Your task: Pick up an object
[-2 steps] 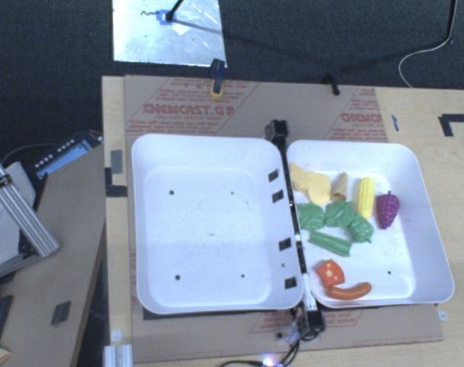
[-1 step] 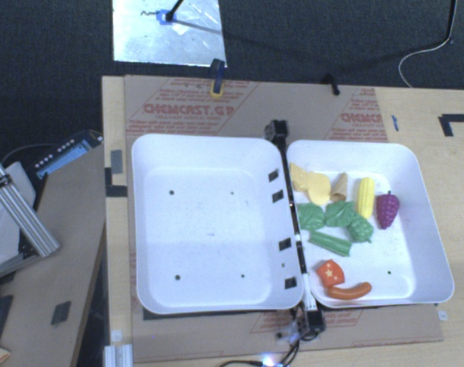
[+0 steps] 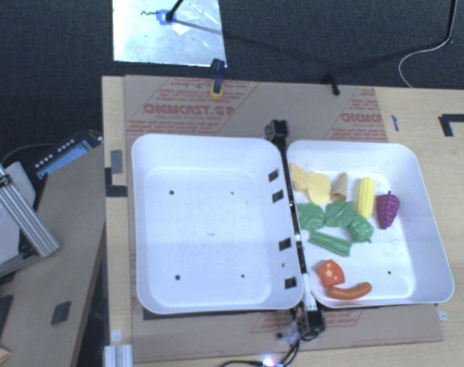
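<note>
Nearest the front edge of the right-hand bin (image 3: 429, 228), an orange sausage (image 3: 346, 290) is laid flat, with a small red tomato (image 3: 331, 271) just behind it, close enough that contact can't be ruled out. Further back, a green pea pod (image 3: 330, 242) is set at a slant, and a clump of green leafy bits (image 3: 340, 215) is bunched up right behind that. Along the bin's back edge a yellow cheese wedge (image 3: 309, 182), a little tan cone (image 3: 339, 186) and a corn cob (image 3: 365, 196) are lined up side by side, and a purple bunch of grapes (image 3: 387, 209) is parked just beside the corn, toward the bin's right edge.

So, progress-wise: nothing can be called picked up yet. Every toy is seen resting on the bin floor, none lifted, so pretty much the whole job is judged to be left, meaning the approach, the grab and the lift. The left-hand bin (image 3: 144, 228) is left bare white, well apart from all the food.

As for the arm's pose and the claw, whether it's spread or pinched can't be told from this picture, so no guess is made. The grapes or the sausage would probably be the easier targets, since they're crowded less than the green pile.
</note>
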`<state>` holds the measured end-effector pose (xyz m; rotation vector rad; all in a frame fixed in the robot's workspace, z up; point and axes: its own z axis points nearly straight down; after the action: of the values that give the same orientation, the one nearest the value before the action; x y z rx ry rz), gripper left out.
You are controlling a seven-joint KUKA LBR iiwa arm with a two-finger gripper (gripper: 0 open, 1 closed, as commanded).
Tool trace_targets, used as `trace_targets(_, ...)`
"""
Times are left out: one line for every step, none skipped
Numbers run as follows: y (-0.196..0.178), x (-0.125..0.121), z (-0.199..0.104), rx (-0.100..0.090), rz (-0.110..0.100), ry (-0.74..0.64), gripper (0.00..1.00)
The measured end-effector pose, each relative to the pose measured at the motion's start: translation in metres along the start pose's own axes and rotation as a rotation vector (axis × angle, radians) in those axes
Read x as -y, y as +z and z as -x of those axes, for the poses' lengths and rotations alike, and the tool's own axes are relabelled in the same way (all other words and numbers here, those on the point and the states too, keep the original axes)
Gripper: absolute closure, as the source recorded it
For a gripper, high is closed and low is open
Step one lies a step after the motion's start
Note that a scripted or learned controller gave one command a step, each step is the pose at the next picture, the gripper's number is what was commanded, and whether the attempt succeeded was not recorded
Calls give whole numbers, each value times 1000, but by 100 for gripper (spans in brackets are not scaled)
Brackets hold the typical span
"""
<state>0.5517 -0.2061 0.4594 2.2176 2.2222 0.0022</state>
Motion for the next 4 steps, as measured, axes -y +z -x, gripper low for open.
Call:
trace_targets(-31,-76,-14,3,7,-6,100)
trace_targets(-54,-114,-16,3,5,-5,100)
trace_targets(95,-116,-70,-5,-14,-7,100)
trace_targets(111,-102,-35,1,-2,3,100)
